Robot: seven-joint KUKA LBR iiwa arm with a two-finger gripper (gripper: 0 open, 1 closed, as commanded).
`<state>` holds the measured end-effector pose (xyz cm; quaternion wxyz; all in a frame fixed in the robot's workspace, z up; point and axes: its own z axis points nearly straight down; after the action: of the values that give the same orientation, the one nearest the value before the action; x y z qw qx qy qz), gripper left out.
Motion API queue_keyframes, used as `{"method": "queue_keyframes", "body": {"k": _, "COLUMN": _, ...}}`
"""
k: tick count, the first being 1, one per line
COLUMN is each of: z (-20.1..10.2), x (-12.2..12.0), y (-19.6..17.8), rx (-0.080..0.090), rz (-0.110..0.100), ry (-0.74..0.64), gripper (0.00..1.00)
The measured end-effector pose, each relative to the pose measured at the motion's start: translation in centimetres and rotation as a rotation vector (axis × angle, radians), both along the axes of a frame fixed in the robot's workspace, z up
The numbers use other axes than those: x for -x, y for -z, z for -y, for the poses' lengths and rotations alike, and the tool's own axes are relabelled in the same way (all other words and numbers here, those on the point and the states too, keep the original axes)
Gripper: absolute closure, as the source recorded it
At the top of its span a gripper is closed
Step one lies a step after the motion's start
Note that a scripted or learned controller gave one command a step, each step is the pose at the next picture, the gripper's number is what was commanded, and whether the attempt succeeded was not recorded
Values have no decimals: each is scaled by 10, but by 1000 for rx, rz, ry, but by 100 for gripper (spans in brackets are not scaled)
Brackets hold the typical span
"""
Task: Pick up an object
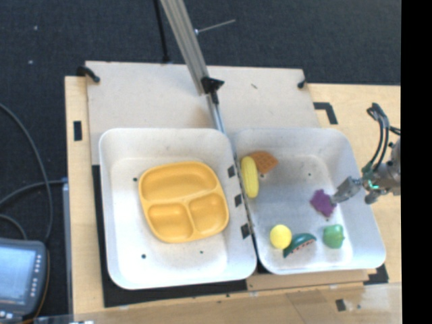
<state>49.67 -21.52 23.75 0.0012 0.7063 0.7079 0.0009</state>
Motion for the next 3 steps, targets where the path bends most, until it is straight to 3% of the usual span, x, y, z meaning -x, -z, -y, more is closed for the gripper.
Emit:
{"method": "queue_keyframes", "body": {"k": 1, "z": -4, "x": 1, "y": 62, "rx": 0, "rz": -6, "ry": 2, "gripper": 0}}
{"method": "queue_keyframes", "body": {"k": 3, "z": 3, "x": 7, "y": 137, "rx": 2, "rz": -2, "ry": 3, "gripper": 0}}
